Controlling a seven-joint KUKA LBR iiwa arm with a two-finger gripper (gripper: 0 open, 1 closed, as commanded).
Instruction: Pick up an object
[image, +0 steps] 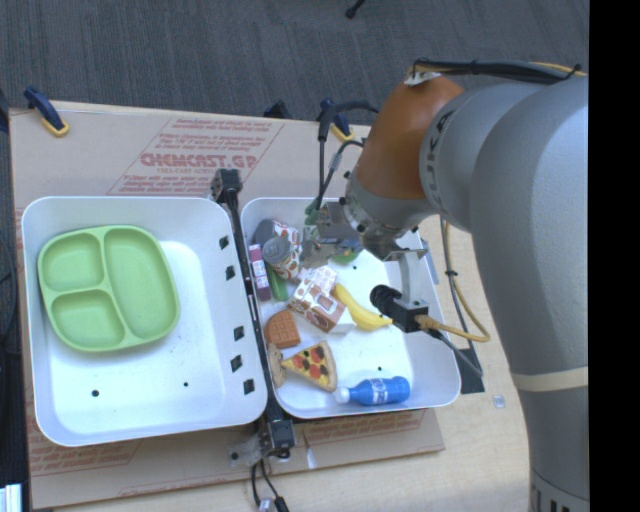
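Pincer (325, 240) low over clutter, upper centre of frame, right bin (440, 375); grip state cannot tell. Candidates packed tight: can (278, 243), carton (318, 298), banana (358, 310). Risk: crowding may deflect the grasp, or snag a neighbour.

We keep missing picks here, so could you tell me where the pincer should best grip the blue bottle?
Probably across the blue bottle at mid-body, coming straight down. It lies on its side near the right bin's front wall, white cap toward the pizza slice, so close across its narrow width.
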